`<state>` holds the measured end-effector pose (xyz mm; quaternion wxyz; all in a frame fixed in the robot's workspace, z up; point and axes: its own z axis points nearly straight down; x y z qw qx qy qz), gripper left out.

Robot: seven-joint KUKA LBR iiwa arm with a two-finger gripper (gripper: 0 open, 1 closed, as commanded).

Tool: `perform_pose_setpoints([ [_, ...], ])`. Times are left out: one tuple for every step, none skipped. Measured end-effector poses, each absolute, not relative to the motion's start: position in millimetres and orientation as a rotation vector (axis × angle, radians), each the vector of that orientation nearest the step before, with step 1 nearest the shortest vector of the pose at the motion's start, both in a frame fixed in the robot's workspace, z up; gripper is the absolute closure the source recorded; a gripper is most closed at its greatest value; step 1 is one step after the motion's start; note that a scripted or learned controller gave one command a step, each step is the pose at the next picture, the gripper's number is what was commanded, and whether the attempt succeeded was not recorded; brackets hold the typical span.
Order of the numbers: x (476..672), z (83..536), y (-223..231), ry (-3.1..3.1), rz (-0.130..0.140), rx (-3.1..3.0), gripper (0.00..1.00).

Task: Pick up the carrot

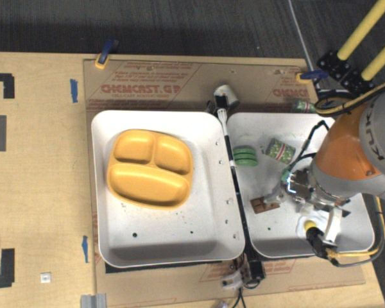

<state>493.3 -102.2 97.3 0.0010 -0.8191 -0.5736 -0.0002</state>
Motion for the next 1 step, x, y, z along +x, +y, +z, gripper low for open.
perform_pose_setpoints([
  [479.9, 245.4, -91.7, -2.047, -0.001, -2.384, 0.0],
])
